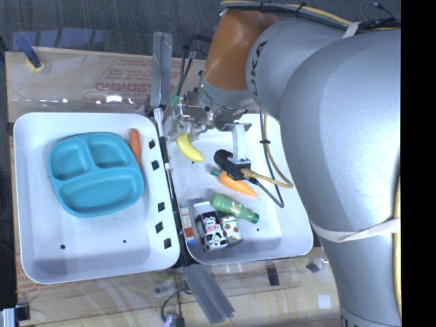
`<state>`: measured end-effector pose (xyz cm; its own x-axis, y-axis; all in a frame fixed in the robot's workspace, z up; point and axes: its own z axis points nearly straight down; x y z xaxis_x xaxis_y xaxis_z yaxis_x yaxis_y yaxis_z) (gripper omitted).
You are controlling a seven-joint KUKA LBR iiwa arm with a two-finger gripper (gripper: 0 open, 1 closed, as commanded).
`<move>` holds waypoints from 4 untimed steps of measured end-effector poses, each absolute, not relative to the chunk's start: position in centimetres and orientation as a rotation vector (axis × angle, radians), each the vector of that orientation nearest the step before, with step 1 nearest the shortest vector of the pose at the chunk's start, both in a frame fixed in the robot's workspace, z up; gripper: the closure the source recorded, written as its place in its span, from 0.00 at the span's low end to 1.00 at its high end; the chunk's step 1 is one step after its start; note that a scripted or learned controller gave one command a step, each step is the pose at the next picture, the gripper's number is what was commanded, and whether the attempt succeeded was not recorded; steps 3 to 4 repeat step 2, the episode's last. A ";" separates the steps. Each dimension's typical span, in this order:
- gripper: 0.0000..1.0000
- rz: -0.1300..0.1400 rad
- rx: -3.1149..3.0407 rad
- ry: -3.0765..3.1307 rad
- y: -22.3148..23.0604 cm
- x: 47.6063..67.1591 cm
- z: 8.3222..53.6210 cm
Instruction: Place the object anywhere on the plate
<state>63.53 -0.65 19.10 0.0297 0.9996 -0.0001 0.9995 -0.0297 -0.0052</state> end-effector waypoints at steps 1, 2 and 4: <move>1.00 0.008 -2.064 -2.362 6.9 62.8 19.1; 0.00 0.007 -2.065 -2.362 6.8 62.8 19.1; 0.00 0.007 -2.065 -2.362 6.8 62.8 19.1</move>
